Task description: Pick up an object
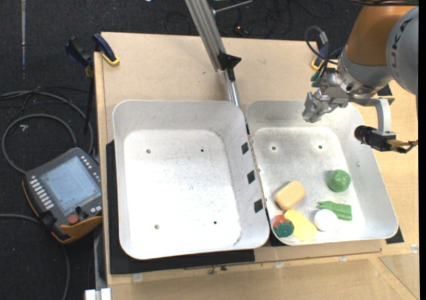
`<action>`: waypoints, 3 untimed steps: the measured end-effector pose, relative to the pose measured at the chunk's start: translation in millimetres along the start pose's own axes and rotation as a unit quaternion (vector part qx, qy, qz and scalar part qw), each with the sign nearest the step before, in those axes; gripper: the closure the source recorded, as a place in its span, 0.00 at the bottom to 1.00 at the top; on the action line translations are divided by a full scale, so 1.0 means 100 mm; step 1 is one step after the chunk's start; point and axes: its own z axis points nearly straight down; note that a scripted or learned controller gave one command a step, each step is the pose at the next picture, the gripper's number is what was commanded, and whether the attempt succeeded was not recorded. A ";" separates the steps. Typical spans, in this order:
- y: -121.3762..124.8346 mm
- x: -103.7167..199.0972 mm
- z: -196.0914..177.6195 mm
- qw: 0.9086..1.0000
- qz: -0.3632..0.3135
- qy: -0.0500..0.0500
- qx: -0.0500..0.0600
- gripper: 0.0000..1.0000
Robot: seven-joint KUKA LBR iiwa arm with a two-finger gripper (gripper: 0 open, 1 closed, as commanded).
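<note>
Dark carpeted floor with loose cables surrounds the tan wooden worktop (173,66), which carries two shallow white plastic bins: the left bin (126,119), and the right bin (373,179) with small objects clustered at its near end. Grey arm with orange band (376,26) reaches in from the right; its claw (314,114) hangs over the right bin's far edge, well apart from the objects, grip state impossible to tell. Objects: tan rounded block (289,193), green ball (339,180), yellow piece (303,225), green flat piece (336,209), white ball (325,221), red-and-green strawberry-like toy (283,225).

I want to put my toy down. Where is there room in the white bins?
The left bin has a bare floor. The right bin is bare at its far end, under the tool. Its near end is crowded: green ball, tan block, other small toys.
</note>
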 end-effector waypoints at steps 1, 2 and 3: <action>0.04 0.52 0.04 1.000 0.000 0.000 0.001 1.00; 0.12 1.02 0.03 1.000 0.000 0.000 -0.001 1.00; 0.14 1.50 0.01 1.000 0.000 0.000 0.000 1.00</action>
